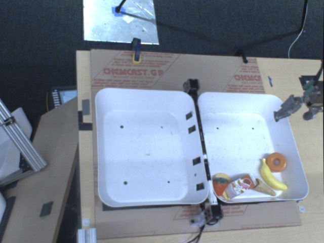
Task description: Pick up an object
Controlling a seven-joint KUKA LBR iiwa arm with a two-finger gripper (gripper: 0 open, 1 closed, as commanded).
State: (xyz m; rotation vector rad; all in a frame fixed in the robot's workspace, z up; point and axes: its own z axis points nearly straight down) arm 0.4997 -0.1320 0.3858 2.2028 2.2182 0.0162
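Two white bins (147, 97), banana (272, 177), orange ring (276, 161), packet (241, 185) in right bin's near corner, gripper (289, 107) at far rim, grip unclear

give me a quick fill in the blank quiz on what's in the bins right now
1. The banana lies in the ____ bin as the camera sees it.
2. The orange ring touches the banana's ____ end.
3. All the objects sit along the right bin's ____ edge, closest to the camera.
4. The tool hovers over the right bin's far ____ corner.

Missing words: right; upper; near; right
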